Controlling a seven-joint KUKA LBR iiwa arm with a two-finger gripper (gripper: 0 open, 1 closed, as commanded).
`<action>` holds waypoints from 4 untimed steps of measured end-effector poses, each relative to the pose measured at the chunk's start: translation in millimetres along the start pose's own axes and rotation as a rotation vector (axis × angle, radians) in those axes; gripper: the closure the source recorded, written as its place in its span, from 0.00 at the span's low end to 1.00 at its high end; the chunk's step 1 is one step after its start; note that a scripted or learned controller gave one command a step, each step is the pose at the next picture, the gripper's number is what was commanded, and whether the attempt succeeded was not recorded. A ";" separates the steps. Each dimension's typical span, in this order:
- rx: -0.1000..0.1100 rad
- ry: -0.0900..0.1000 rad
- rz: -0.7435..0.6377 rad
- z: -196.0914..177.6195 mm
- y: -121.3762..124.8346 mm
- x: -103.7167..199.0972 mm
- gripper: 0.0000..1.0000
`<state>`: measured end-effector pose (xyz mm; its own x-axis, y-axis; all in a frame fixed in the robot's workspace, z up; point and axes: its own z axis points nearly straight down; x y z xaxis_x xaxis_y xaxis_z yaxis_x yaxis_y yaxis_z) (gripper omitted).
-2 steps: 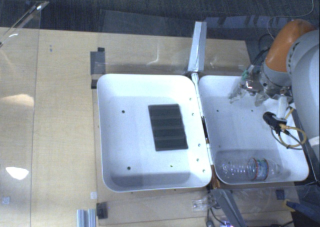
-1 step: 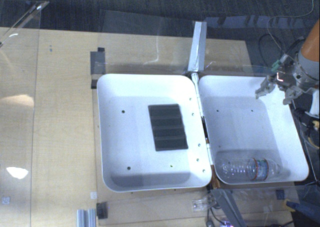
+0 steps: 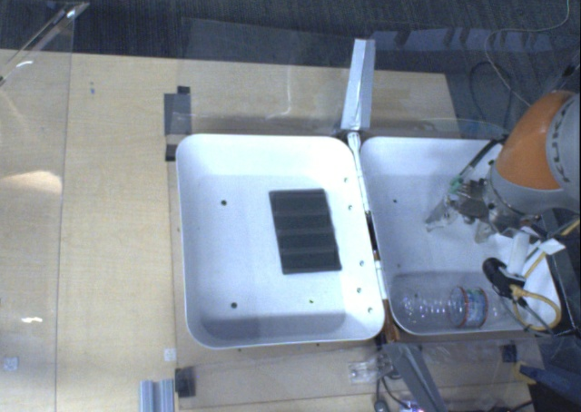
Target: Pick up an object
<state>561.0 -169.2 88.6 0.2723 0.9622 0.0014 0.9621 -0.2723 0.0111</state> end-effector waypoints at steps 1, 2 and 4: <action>0.004 -0.001 -0.140 -144.9 -22.8 -21.4 0.00; -0.002 0.001 -0.157 -1.5 -72.4 -0.4 0.00; 0.000 0.001 0.010 0.1 -14.0 20.4 0.00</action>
